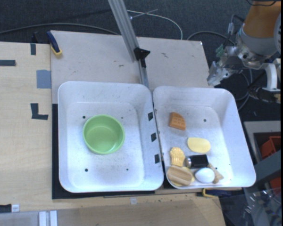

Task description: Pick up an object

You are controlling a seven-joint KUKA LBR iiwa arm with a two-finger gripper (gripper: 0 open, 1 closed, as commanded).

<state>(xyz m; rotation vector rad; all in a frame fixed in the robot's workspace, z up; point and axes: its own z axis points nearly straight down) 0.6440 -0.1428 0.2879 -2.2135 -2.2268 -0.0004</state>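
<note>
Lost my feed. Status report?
Gripper above right bin's far edge, holding nothing. Waffle, other items untouched. Nothing blocking.

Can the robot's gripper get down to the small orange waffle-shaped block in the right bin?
Probably yes. The gripper hangs beyond the right white bin's far rim, and the small orange waffle-shaped block lies alone on bare floor with nothing over it.

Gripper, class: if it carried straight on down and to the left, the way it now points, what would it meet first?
Probably the right bin's far rim, which lies just below the gripper; depth is unclear, so this is a guess.
</note>
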